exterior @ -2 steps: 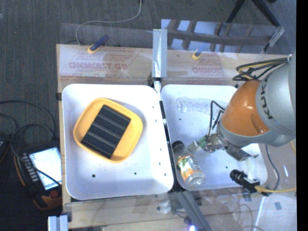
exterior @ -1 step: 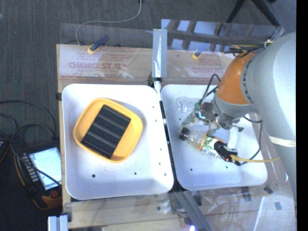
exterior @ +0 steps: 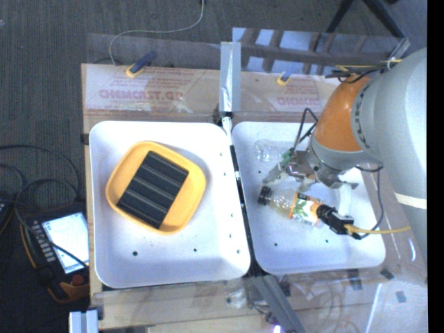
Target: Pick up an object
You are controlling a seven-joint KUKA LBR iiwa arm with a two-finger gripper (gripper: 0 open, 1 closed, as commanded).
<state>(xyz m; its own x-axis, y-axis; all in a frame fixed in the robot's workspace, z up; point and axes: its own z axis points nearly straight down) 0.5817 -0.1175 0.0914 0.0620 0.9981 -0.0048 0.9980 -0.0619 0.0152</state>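
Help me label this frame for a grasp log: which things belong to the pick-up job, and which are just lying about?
Job:
- gripper
- plastic bottle lying in the right bin
- clear item near that bin's far edge

Lying about:
- yellow dish with black grille in the left bin
- handheld pendant on the floor

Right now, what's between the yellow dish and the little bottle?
In the camera view, the two bins' touching walls lie between the yellow dish and the bottle; otherwise just bare white bin floor.

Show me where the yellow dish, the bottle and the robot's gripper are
yellow dish [exterior: 194,175], camera view, its right rim.
bottle [exterior: 286,202], camera view, its clear body.
gripper [exterior: 288,166], camera view, between its fingertips.
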